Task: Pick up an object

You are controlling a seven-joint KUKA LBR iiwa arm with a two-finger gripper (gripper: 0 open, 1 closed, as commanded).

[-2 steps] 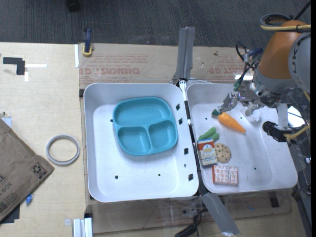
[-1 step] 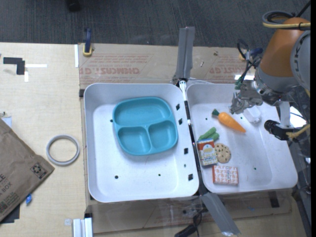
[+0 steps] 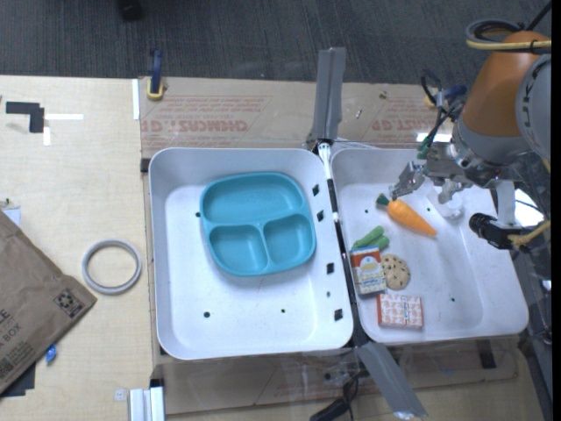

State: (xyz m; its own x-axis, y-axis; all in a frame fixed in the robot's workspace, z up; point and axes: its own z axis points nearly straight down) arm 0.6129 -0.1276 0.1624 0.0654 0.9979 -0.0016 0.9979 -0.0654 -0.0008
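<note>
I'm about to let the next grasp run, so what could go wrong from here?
1. The tool hangs beside the toy carrot, not over it; closing here may just nudge the carrot.
2. The green toy, small carton, cookie and red-patterned box lie packed together, so a grasp there could catch two.
3. That cluster sits near the right bin's left wall, risking a collision.

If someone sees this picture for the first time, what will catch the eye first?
Probably the blue tray, lying alone in the left bin. Next comes the orange carrot in the right bin, with the gripper just above it. Below the carrot lie small food toys, among them a cookie.
</note>
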